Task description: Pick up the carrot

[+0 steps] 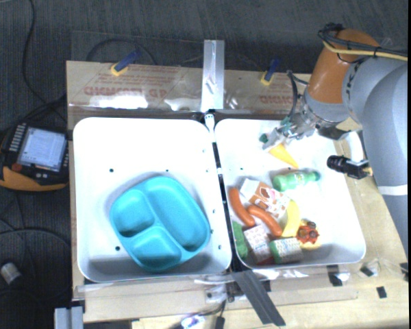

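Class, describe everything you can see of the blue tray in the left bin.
The blue tray is a turquoise, plastic-looking dish with rounded corners and three compartments: one large and two smaller. It lies flat, right way up, turned at an angle, on the floor of the left bin, towards its front. Nothing sits in it, and nothing but the bin touches it.

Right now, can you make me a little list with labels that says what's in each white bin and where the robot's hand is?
left bin: blue tray with three sections
right bin: yellow wedge, green bottle, carrot, sausage, banana, small boxes
gripper: above the right bin's far end, near the wedge
carrot: lying at the bin's left wall, not held
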Action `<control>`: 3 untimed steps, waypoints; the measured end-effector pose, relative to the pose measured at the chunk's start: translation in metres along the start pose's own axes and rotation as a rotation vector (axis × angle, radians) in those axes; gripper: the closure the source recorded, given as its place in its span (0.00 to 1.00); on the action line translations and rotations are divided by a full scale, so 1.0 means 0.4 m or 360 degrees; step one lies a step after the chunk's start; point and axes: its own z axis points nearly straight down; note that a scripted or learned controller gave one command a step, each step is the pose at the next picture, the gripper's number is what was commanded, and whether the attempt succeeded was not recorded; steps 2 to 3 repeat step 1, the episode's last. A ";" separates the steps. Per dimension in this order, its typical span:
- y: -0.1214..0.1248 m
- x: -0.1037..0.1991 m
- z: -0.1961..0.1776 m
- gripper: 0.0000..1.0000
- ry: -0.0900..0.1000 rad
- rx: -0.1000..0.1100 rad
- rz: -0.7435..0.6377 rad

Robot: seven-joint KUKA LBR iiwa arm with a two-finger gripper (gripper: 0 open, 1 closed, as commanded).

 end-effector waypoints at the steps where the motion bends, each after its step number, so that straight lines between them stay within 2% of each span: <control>1: 0.011 0.062 -0.206 1.00 0.0036 0.0018 0.0062; 3: 0.011 0.062 -0.206 1.00 0.0036 0.0018 0.0062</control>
